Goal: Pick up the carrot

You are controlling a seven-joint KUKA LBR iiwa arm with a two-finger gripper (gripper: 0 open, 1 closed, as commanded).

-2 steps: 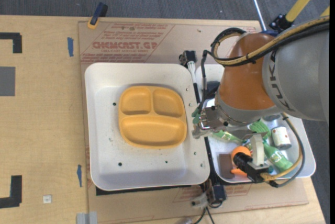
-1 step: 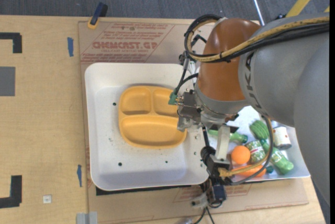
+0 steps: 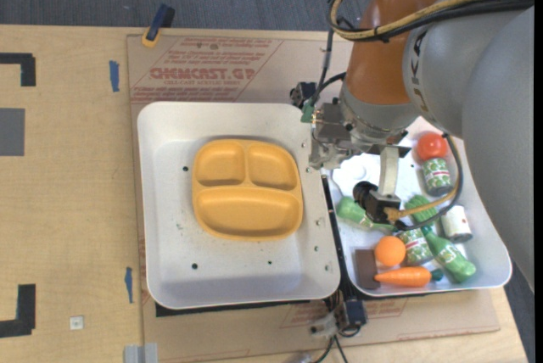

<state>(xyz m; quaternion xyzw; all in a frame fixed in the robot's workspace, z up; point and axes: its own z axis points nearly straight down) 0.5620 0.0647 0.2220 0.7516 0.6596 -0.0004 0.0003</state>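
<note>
Here the claw [image 3: 341,151] hangs over the right bin [image 3: 488,268], apart from the carrot [image 3: 403,276], grip state unclear.

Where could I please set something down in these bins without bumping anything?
The left bin has bare floor all around the yellow divided plate, widest between the plate and the near rim. The right bin is crowded: carrot, orange ball and green bottles sit packed together, and the arm reaches over it.
</note>
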